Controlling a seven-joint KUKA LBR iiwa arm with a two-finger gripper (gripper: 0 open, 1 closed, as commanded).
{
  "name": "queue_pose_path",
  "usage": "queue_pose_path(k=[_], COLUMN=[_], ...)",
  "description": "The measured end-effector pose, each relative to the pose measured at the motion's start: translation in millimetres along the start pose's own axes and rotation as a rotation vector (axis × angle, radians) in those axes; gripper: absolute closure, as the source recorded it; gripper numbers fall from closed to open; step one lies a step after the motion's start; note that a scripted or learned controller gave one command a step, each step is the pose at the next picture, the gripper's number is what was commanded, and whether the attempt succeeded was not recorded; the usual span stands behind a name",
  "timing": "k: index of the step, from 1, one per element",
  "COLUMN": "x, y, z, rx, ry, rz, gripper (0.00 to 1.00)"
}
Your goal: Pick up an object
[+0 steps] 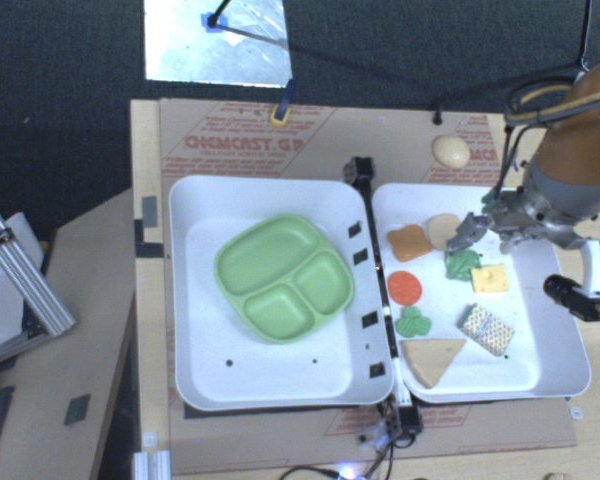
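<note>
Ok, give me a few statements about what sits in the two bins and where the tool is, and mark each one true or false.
1. The green divided plate lies in the left bin. True.
2. The orange round piece lies on the green divided plate. False: it lies in the right bin.
3. The tool is above the right bin, near the green leafy piece. True.
4. The yellow square piece sits in the left bin. False: it is in the right bin.
5. A beige round object lies outside both bins, on the board behind them. True.
</note>
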State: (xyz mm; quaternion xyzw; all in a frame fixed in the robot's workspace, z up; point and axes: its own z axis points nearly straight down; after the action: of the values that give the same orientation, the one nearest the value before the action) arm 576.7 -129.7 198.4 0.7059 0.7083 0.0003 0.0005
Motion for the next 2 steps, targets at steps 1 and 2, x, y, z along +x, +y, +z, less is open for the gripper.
queue_pose_path(k=[1,2], x=[-7.2,-0.9], y=[6.9,13.8], z=[50.9,108.0], rx=[0.004,0.005], ry=[0.000,0.001], rz=[0.002,-0.001], gripper=[0.00,0.00])
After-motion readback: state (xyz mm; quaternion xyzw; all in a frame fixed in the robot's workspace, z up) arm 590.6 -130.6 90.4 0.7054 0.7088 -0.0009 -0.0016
